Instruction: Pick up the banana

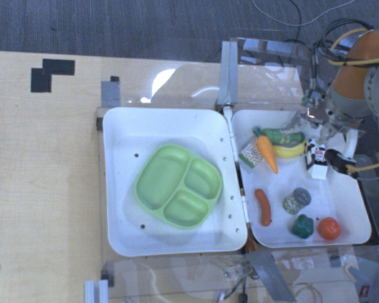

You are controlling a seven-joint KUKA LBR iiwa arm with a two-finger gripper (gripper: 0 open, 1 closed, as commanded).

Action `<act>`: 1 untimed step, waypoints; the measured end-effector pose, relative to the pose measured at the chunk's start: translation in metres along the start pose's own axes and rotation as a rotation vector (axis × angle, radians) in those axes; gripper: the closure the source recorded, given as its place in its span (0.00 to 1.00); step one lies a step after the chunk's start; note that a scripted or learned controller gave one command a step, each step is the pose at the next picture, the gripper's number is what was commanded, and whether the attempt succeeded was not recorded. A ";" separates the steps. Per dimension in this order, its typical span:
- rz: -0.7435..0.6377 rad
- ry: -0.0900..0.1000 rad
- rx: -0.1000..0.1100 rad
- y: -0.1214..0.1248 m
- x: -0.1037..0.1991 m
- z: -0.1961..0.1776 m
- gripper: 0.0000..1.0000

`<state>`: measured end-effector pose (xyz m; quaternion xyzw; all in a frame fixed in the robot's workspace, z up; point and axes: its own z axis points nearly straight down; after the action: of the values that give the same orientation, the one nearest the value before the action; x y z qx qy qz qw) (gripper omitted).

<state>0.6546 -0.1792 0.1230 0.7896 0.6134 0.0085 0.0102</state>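
The yellow banana [290, 149] lies in the back part of the right bin [350, 197]. An orange carrot [267, 153] leans across its left end, and a dark green vegetable [278, 134] rests just behind it. My gripper [316, 158] hangs low at the banana's right end, very close to its tip. The grey arm with its orange band [360, 68] reaches in from the upper right. The gripper's own body hides the point where it would meet the banana.
A small printed packet [250, 153] sits left of the carrot. Nearer the front of the right bin are a red sausage [263, 207], a grey can [297, 200], a dark green broccoli piece [302, 226] and a red tomato [329, 228]. The left bin [117, 169] holds a green divided plate [179, 185].
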 end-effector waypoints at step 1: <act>-0.073 -0.005 -0.033 -0.008 0.000 0.008 0.00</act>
<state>0.6467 -0.1772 0.1152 0.7666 0.6414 0.0162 0.0247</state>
